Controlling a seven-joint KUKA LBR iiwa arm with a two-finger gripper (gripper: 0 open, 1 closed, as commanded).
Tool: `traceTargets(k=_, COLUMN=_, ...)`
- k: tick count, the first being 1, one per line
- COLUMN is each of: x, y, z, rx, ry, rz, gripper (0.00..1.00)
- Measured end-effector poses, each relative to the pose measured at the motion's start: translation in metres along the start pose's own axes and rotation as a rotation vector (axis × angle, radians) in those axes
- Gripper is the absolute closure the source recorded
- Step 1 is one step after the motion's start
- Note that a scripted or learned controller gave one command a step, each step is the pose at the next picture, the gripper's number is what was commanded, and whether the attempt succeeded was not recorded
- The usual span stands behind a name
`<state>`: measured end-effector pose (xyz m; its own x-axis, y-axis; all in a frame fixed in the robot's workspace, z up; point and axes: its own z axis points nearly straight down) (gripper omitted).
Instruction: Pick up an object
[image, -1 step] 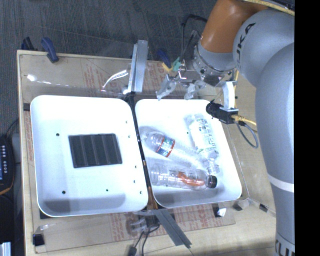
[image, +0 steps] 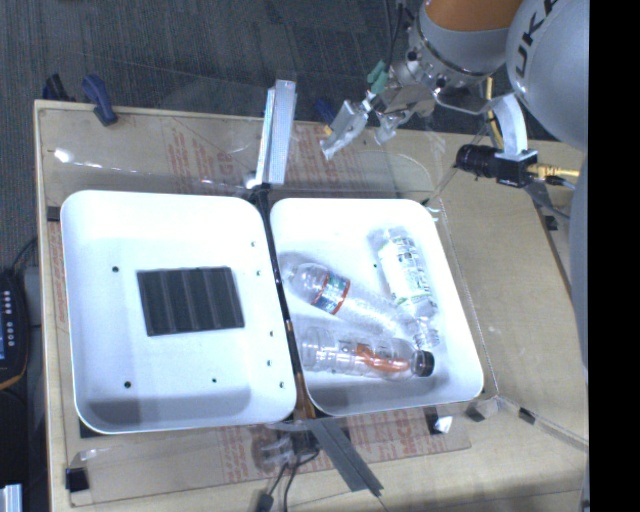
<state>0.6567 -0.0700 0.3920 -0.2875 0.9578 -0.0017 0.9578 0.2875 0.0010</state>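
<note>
Three clear plastic bottles lie in the right bin (image: 455, 330). One with a red and blue label (image: 322, 286) lies near the bin's left side. Another with a white label (image: 403, 270) lies along the right side. The third (image: 365, 358), with an orange label and a black cap, lies across the front. My gripper (image: 362, 118) hangs high above the bench, beyond the back edge of the right bin, fingers spread open with nothing between them.
The left bin (image: 90, 300) holds a dark ribbed rectangular pad (image: 190, 300). A metal divider post (image: 275, 135) rises at the back between the bins. A black fitting with cables (image: 495, 160) sits at the right, by the arm.
</note>
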Motion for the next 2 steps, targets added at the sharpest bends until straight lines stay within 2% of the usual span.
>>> traceTargets(k=1, x=-0.031, y=-0.010, z=0.189, rx=0.006, ry=0.003, rz=-0.021, gripper=0.00)
traceTargets(k=2, x=-0.020, y=-0.071, z=0.168, rx=0.003, ry=0.002, rz=-0.008, gripper=0.00)
